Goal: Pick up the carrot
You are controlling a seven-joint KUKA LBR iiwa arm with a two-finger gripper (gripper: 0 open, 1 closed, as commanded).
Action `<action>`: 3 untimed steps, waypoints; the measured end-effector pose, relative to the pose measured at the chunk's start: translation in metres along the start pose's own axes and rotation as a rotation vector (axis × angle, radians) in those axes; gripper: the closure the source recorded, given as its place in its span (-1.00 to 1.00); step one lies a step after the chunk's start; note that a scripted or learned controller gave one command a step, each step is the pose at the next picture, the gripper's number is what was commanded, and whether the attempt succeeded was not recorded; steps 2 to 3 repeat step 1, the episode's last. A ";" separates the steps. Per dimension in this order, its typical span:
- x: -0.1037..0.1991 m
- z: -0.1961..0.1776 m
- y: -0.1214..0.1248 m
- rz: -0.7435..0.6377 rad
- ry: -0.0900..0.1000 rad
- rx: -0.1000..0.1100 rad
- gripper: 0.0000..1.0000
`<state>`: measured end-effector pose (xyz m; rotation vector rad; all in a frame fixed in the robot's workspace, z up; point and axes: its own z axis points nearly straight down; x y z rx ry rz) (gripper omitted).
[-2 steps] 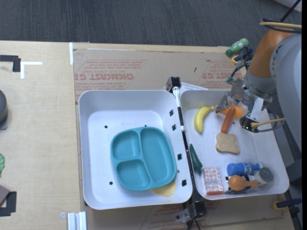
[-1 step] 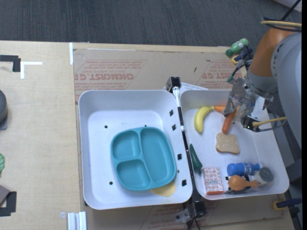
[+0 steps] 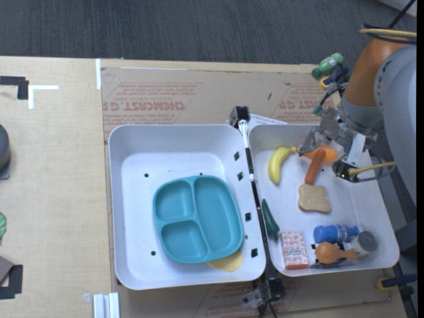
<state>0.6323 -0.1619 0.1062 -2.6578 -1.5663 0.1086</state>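
Carrot: toy-like, likely light, stiff, smooth, tapering. Hangs tilted at gripper, jaws clenched on its thick top end. Banana at nine o'clock.

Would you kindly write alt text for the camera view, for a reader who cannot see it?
A grey robot arm's gripper hangs at the top end of a carrot in the right white bin, beside a banana, bread slice, small carton and blue bottle. The left bin holds a teal divided plate.
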 end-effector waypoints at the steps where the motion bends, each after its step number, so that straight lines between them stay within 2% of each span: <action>1: -0.036 0.017 -0.001 0.201 0.057 -0.024 -1.00; 3: -0.036 0.017 -0.001 0.201 0.057 -0.024 -1.00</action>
